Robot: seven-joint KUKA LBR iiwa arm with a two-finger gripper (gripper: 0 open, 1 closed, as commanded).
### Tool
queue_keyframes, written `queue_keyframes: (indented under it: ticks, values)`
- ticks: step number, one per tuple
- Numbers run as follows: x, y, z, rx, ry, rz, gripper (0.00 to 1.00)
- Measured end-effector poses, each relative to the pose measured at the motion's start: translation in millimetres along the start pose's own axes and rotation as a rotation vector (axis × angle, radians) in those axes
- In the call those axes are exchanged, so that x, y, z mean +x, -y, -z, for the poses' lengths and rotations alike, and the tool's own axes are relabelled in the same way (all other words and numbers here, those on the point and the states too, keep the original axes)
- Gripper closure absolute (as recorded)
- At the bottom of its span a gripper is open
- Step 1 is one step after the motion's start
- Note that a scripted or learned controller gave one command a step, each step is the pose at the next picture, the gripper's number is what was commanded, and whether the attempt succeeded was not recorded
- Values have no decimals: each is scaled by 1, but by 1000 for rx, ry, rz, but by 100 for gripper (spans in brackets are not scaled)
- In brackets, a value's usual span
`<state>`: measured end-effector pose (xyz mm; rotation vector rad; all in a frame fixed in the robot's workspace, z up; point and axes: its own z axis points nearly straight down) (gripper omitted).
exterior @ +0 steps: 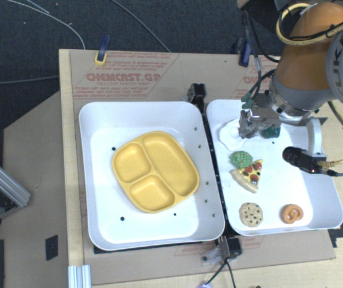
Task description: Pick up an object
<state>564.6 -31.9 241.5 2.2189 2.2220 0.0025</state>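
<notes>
Your gripper (250,126): low in the right bin's (321,221) far end, finger state unreadable. Your pickable items lie nearer: broccoli (241,158), pizza slice (249,176), cookie (251,214), doughnut (291,213).

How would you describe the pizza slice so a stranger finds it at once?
Look in the right white bin, the one without the yellow tray. Near its left wall, below the green broccoli piece, lies the pizza slice. It alone is a yellow wedge with red dots; the cookie and doughnut are round.
</notes>
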Motion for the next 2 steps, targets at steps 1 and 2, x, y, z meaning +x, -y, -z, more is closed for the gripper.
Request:
queue_keyframes:
  ticks: [1,2]
  values:
    - [48,-20,5,-2,-1,4,100]
    - [94,-46,6,-2,-1,4,100]
